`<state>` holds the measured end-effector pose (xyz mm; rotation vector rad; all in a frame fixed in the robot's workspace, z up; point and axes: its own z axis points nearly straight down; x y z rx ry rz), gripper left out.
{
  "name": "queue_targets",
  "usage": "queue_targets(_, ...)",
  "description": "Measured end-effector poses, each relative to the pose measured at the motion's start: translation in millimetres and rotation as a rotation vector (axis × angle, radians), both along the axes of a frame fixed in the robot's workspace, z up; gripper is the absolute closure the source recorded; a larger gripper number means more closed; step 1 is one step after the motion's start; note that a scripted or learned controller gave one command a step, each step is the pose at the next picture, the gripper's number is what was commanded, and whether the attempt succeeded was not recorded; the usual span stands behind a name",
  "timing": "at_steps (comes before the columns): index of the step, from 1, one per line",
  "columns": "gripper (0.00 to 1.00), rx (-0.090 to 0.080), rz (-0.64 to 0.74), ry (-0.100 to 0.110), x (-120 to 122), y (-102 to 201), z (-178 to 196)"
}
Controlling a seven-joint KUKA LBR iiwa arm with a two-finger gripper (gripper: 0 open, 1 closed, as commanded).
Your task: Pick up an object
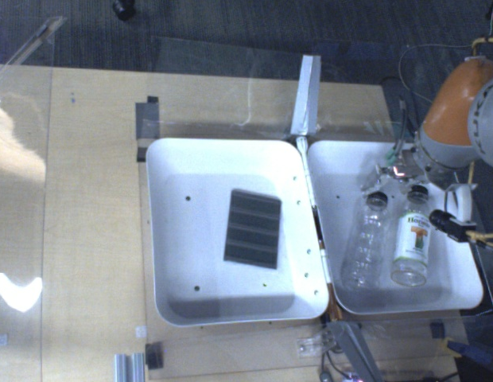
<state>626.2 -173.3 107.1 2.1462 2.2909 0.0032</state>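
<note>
Over right bin (pixel 342 293), arm (pixel 461 110), pincer (pixel 399 170) low

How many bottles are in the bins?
2. A clear unlabelled bottle lies in the right bin, and a labelled bottle lies just right of it, both with caps pointing toward the arm. Nothing seems hidden, though the arm covers that bin's far corner.

Two clear bottles (pixel 364 241) (pixel 411 249) lying side by side, right bin (pixel 461 293)

Two bins side by side on tabletop (pixel 79 237). Left bin (pixel 171 173): ridged flat pad (pixel 253 228) at centre. Right bin (pixel 338 173): two bottles, unlabelled (pixel 366 241) left of labelled (pixel 411 249), just beside.
</note>
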Motion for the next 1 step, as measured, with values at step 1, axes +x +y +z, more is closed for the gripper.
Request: queue_targets(1, 0.0, -0.002, 0.291, -0.006, -13.1, 18.8, -18.4)
